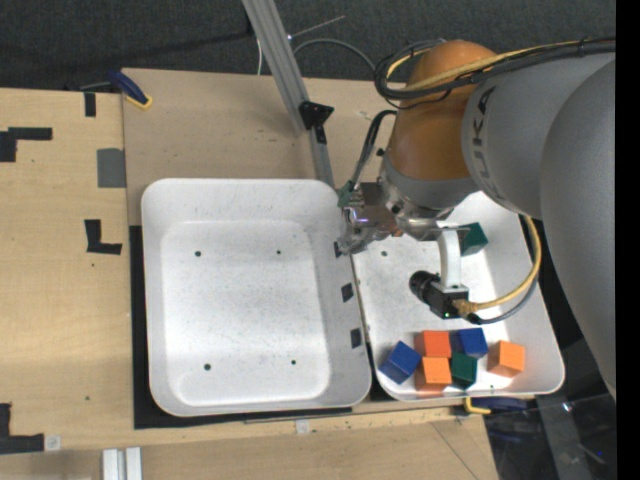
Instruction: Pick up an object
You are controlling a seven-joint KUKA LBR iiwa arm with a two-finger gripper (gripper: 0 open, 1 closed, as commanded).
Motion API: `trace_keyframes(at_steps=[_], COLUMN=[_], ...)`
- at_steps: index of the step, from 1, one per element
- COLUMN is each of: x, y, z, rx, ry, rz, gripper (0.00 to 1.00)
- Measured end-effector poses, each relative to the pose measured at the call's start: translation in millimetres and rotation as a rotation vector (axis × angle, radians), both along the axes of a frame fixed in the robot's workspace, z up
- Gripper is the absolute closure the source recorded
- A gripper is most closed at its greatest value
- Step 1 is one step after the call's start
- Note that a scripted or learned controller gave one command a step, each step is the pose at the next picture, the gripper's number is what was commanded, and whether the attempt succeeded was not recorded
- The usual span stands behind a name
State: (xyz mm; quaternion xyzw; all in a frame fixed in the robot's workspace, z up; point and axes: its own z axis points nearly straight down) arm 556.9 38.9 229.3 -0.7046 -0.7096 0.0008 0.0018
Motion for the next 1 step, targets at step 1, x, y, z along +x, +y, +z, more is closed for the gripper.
trace_keyframes(at_steps=[1], x=[-11.0], y=[45.0], z=[5.3], rx=[0.0], ry=[-0.001], rz=[0.0], gripper=[1.0])
